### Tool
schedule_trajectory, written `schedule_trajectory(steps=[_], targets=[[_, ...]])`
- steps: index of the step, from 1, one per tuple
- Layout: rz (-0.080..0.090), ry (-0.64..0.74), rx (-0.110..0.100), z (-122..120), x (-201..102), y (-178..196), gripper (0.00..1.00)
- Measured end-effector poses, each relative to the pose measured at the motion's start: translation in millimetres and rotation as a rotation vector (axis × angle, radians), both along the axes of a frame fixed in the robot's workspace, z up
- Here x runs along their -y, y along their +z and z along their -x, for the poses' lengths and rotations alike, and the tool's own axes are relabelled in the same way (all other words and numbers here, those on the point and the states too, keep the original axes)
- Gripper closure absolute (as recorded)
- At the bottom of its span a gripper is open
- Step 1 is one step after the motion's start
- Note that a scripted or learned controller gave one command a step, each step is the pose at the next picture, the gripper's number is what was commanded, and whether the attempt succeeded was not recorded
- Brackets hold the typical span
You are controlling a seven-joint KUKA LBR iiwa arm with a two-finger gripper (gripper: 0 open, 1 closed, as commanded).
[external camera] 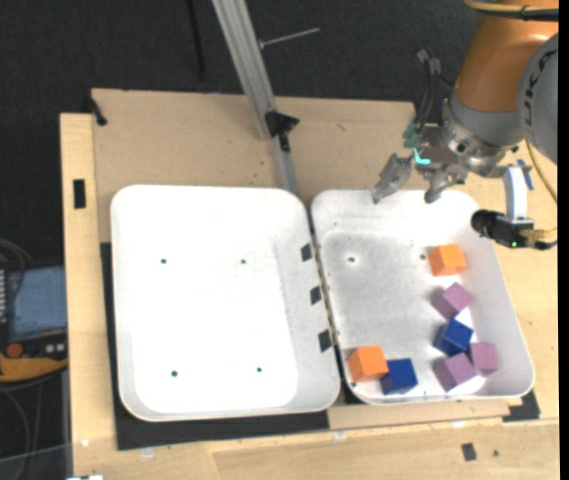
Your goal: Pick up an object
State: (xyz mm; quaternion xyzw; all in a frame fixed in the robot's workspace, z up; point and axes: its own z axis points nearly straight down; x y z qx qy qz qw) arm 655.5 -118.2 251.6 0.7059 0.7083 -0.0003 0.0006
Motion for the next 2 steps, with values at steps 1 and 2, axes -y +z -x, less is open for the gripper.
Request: schedule_trajectory(steps=[1,2], targets=[[0.000,-0.004,-0.005,5,3,-62,0.00],[0.000,-0.001,-0.004,-5,3,-115,0.00]])
